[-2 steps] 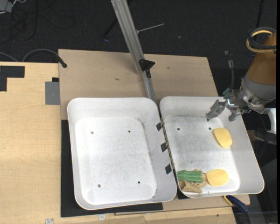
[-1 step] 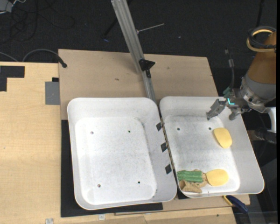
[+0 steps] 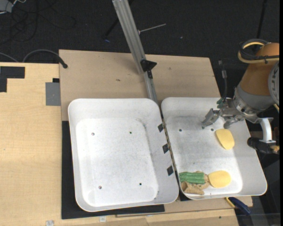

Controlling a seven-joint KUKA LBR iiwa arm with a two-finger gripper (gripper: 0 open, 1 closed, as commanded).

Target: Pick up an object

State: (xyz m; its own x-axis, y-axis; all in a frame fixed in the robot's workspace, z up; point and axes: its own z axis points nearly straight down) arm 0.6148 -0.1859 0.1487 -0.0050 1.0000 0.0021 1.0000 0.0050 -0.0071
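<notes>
Two yellow objects (image 3: pixel 225 139) (image 3: pixel 220 178), green (image 3: pixel 192 177) and tan (image 3: pixel 195 188) toys in right bin (image 3: pixel 193 112).

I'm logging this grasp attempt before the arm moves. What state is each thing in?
gripper: open, holding nothing, above the right bin
upper yellow piece: lying loose, just below the gripper
lower yellow piece: resting at the near edge
green toy: lying flat on a tan object

One fixed camera, high over my bench

It looks down at a slant on both white bins (image 3: pixel 118 154), from fairly far; the bench's (image 3: pixel 23 140) far edge lies toward the top, and my arm (image 3: pixel 257 86) enters from the right.
</notes>
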